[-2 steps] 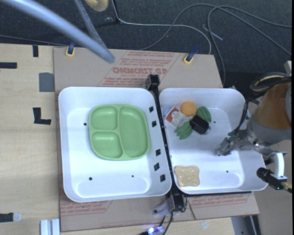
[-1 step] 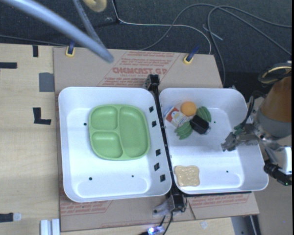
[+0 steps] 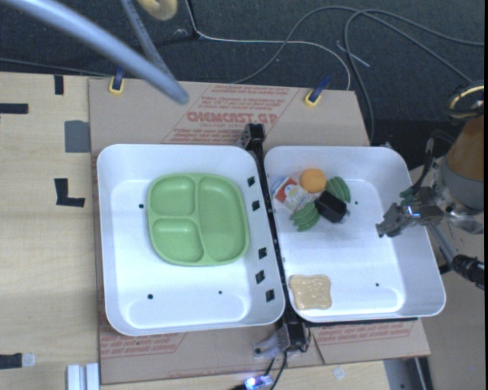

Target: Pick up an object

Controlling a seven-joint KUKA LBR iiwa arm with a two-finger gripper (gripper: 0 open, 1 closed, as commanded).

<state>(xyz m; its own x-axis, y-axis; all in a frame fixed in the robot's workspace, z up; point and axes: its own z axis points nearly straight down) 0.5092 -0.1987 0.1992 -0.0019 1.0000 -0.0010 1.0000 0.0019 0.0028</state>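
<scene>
The hand (image 3: 390, 223) hangs over the right edge of the right bin (image 3: 407, 287), low above its white floor. To the hand's left, near it, a cluster lies together: a black block (image 3: 331, 210), a dark green piece (image 3: 338, 189), an orange ball (image 3: 313, 179), a red-and-white packet (image 3: 287, 192) and a green leafy piece (image 3: 306, 217). Below and left of the hand sits a slice of toast (image 3: 311, 291). Well to its left, the left bin (image 3: 114, 242) holds a green divided plate (image 3: 199, 219). Both bins rest on the counter (image 3: 24, 242).
</scene>
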